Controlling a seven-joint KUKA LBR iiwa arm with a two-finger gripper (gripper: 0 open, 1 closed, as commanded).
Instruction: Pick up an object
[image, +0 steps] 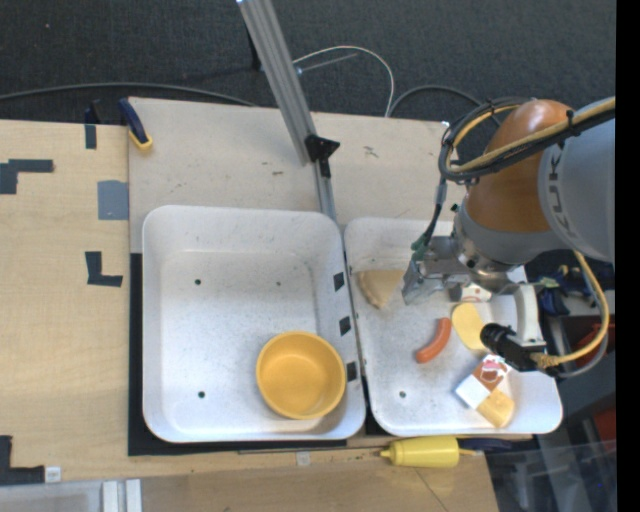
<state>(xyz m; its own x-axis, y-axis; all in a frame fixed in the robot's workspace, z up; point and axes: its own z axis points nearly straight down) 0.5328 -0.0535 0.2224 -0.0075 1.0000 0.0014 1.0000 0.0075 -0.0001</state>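
Observation:
My gripper (428, 284) hangs low over the right bin (400, 405), near its back half. Just to its left a tan bread-like piece (377, 288) lies against the bin's left wall. Below the gripper lies an orange-red sausage-shaped thing (433, 341), with a round yellow piece (466, 324) beside it on the right. A small white and red box (485, 377) and a yellow wedge (497, 408) rest in the front right corner. Nothing shows held in the gripper.
The left bin (180, 250) holds a yellow bowl (299, 374) at its front right. A yellow bottle (426, 453) lies on the bench in front of the right bin. A grey pole (285, 80) slants over the back. Cables hang at the arm's side.

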